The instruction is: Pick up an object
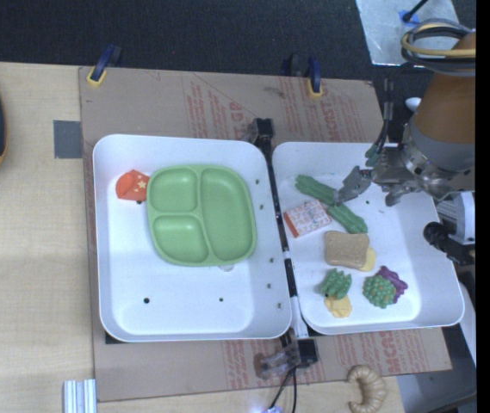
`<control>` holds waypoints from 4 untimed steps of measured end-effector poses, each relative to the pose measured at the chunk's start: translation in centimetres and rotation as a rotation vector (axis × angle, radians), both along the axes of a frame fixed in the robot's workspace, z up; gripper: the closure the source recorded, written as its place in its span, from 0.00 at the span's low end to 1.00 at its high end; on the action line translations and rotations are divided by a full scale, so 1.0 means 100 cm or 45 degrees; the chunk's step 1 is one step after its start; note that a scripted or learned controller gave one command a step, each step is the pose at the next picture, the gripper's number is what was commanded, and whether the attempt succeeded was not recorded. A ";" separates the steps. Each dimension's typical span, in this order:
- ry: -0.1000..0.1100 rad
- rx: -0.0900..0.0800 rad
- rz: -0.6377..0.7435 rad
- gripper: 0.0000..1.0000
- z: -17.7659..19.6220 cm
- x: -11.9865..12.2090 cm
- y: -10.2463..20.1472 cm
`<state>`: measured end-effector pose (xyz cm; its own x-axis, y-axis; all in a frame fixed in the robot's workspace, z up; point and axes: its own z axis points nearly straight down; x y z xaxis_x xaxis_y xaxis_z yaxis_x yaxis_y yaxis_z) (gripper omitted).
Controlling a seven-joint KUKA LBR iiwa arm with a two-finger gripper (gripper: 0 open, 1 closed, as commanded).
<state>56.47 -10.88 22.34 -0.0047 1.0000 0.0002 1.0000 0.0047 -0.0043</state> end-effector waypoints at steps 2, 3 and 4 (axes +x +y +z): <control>0.009 0.002 0.000 0.00 -0.137 -0.020 -0.028; -0.001 -0.002 0.001 1.00 -0.120 -0.017 -0.030; -0.021 0.001 0.009 1.00 -0.025 0.059 0.034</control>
